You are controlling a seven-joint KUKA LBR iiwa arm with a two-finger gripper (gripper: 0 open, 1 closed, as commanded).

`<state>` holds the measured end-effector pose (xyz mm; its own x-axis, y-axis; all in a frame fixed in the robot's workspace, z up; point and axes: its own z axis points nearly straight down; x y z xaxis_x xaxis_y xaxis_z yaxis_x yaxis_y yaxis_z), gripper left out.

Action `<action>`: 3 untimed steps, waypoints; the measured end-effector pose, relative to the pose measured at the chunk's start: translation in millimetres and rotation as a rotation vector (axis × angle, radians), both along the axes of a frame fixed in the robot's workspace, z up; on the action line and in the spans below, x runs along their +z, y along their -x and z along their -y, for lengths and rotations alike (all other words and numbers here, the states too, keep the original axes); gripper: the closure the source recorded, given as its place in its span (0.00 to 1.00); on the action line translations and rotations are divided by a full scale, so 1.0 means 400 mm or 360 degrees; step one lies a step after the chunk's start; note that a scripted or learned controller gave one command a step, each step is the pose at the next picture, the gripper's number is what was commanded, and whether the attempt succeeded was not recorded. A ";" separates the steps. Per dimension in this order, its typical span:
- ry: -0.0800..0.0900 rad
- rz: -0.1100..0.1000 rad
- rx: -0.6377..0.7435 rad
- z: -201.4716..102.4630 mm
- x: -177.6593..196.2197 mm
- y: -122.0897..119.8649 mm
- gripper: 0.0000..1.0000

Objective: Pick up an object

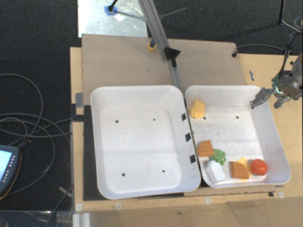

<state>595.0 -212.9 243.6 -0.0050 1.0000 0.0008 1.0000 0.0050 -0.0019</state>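
Tool (268, 100) is seen at right edge of frame over the right bin's (272, 126) upper right rim, fingers spread, nothing pinched. Tomato (258, 167) sits at bin's lower right corner, w/ other bits nearby.

**Count of items, both bins**

Bins: two, the left bin (137, 141) and the right bin (236, 126). Right bin contents: one yellow block (198, 109), two orange waffle pieces (205, 148) (239, 170), one green piece (218, 155), one white block (216, 172), one red ball (258, 167), one yellow wedge (244, 161).
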 end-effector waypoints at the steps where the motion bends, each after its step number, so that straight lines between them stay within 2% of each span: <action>1: 0.0003 0.0005 0.0003 0.000 0.006 -0.002 0.00; 2: 0.0001 0.0000 0.0003 -0.013 -0.104 -0.016 0.00; 3: 0.0001 -0.0001 -0.0007 0.005 -0.219 -0.005 0.00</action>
<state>596.9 -215.0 155.9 -0.0005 1.0000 0.0001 1.0000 0.0005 -0.0024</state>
